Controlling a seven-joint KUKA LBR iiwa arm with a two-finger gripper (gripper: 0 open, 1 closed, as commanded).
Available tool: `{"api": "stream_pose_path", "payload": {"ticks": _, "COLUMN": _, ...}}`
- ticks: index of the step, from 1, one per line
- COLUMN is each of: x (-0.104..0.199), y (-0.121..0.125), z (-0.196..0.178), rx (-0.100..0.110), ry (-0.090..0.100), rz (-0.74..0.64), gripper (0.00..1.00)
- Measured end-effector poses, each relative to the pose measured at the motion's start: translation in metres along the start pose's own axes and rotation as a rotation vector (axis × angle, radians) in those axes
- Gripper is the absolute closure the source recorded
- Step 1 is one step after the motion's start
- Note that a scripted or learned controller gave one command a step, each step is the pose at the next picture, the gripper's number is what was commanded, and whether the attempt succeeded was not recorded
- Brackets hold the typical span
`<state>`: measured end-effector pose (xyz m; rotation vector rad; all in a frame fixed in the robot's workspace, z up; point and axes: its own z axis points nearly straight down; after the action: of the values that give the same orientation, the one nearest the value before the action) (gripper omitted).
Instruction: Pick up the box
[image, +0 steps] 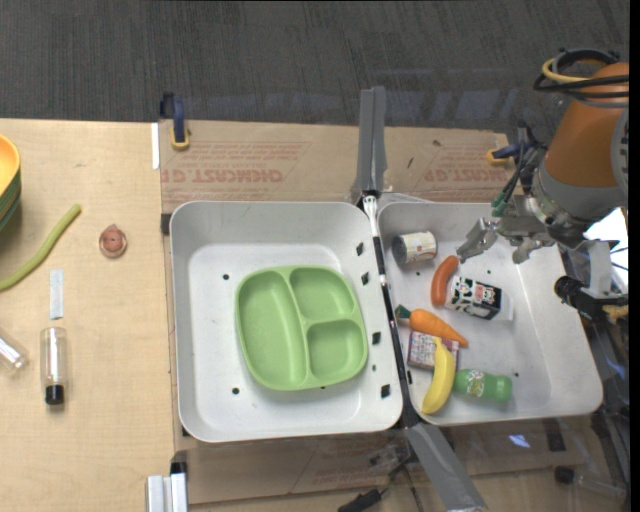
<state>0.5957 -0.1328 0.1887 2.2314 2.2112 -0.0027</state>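
Desk (80, 400): light wood surface on the left, brown cardboard under the two bins
Left bin (195, 330): white and shallow, holds a green plate
Right bin (560, 370): white and shallow, touching the left bin along the middle seam
Arm (590, 130): grey with an orange band, reaching in from the right over the far right corner of the right bin
Green plate (300, 325): three compartments, lying flat in the middle of the left bin
Gripper (500, 238): above the far part of the right bin, fingers spread apart, nothing between them
Box (473, 297): white with black patches, lying near the middle of the right bin, below the gripper and just right of an orange-red sausage shape
Banana (438, 380): yellow, near the front of the right bin, beside a green bottle
Carrot (435, 322): orange, lying left of the box
Green bottle (485, 386): on its side, at the front
Can (415, 246): small, on its side, at the far left of the right bin
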Motion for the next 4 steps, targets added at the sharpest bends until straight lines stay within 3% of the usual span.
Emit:
{"api": "stream_pose_path", "payload": {"ticks": 1, "x": 0.034, "y": -0.096, "z": 0.033, "rx": 0.003, "ry": 0.001, "rz": 0.014, "gripper": 0.00}}
{"api": "stream_pose_path", "payload": {"ticks": 2, "x": 0.030, "y": -0.073, "z": 0.087, "rx": 0.002, "ry": 0.002, "rz": -0.039, "gripper": 0.00}}
{"api": "stream_pose_path", "payload": {"ticks": 3, "x": 0.042, "y": -0.025, "z": -0.003, "rx": -0.001, "ry": 0.000, "rz": -0.289, "gripper": 0.00}}
{"api": "stream_pose_path", "payload": {"ticks": 4, "x": 0.032, "y": 0.019, "z": 0.097, "rx": 0.000, "ry": 0.000, "rz": -0.057, "gripper": 0.00}}
